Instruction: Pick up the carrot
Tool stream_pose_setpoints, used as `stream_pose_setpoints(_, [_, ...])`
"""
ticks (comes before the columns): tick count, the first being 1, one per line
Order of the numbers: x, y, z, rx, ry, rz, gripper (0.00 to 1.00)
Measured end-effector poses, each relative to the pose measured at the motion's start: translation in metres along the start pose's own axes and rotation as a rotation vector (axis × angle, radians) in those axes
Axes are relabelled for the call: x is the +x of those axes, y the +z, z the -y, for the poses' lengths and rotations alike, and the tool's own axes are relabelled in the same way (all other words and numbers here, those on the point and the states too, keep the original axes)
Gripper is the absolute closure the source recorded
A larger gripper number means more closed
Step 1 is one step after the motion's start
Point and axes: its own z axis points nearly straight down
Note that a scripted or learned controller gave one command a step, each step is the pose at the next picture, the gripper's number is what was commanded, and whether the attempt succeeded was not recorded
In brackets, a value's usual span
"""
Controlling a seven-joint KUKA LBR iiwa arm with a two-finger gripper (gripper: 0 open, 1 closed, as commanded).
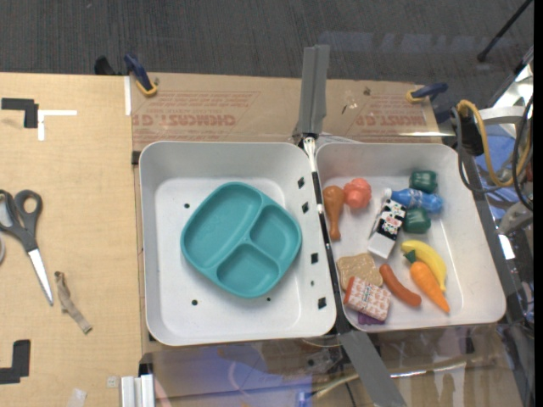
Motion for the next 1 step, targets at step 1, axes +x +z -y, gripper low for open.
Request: stream_pose_setpoints(1, [-0.0511, 0.0976, 0.0113, -0.002, 0.218, 0.005, 0.0])
